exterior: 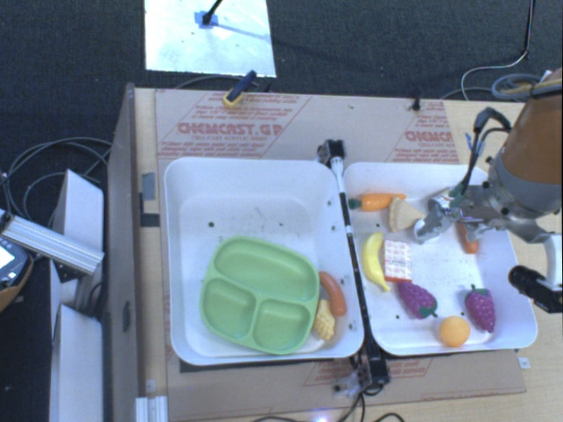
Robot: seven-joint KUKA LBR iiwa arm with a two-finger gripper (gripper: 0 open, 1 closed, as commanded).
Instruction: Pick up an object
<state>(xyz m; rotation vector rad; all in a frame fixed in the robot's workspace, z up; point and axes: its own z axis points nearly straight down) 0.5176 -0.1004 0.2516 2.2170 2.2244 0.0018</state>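
Note:
My gripper (447,221) hangs over the upper right part of the right bin (519,323), with the arm coming in from the right. A pale yellow wedge (405,214) lies just to its left, and a small orange-red piece (471,241) shows partly under it. In the same bin lie a carrot (378,202), a banana (376,262), a red and white box (398,260), two purple grape bunches (418,299) (479,308) and an orange (454,331). I see nothing held.
The left bin (255,192) holds a green divided plate (261,295), a sausage (332,293) and a corn cob (324,323) by its right wall. A black divider rail (347,236) runs between the bins. Cables hang at the right.

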